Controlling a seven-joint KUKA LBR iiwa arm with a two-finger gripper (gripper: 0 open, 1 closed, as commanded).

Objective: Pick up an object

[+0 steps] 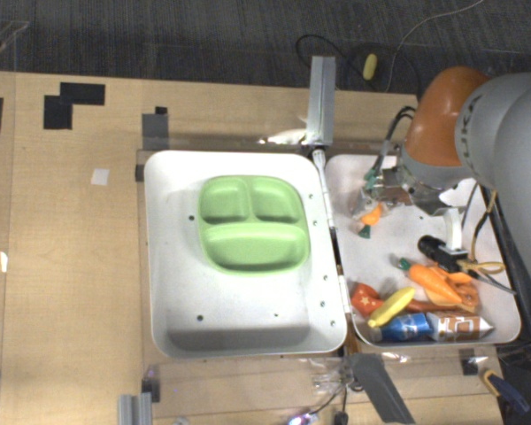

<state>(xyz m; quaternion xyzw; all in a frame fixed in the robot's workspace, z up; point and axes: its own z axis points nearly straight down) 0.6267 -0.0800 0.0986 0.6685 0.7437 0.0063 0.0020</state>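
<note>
My gripper (380, 191) hangs over the back left part of the right bin (385, 259), under the grey wrist with its orange band. A small orange carrot piece with a green tip (368, 219) lies just below and in front of it, very close to the gripper; whether they touch is unclear. Along the bin's front lie a larger orange carrot (441, 283), a red vegetable (364, 298), a yellow banana (392, 308) and a blue and brown package (434, 328).
The left bin (173, 264) holds a green divided plate (252, 222). A metal post (321, 96) stands behind the wall between the two bins. The arm covers the right bin's back right corner.
</note>
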